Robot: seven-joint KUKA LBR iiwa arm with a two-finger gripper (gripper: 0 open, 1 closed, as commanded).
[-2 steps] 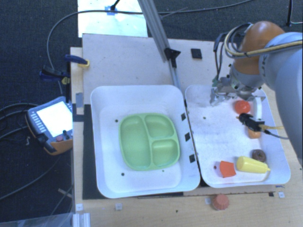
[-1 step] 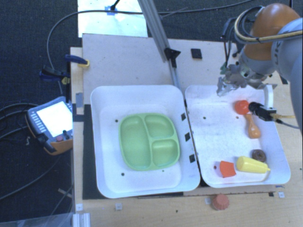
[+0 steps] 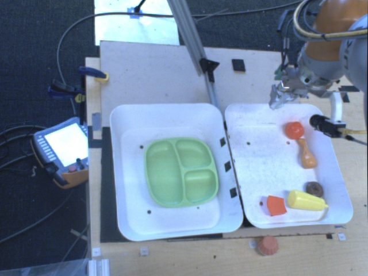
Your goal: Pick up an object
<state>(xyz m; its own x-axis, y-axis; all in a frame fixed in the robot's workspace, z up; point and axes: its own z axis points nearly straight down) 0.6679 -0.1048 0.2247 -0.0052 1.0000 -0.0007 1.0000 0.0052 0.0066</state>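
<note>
Several objects lie in the right bin; the red ball is closest to your claw, which hovers over the far edge holding nothing. I cannot tell its opening. Next, descend onto the ball.

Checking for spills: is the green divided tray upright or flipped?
Upright: the green tray in the left bin shows its three compartments facing up.

**Surroundings: bench on dark floor**

Pale wooden bench under even, bright light. Dark carpeted floor left and behind, crossed by black cables. Handheld control pendant with lit screen lies left. Metal pole slants over bench. Blue clamp at left edge.
</note>
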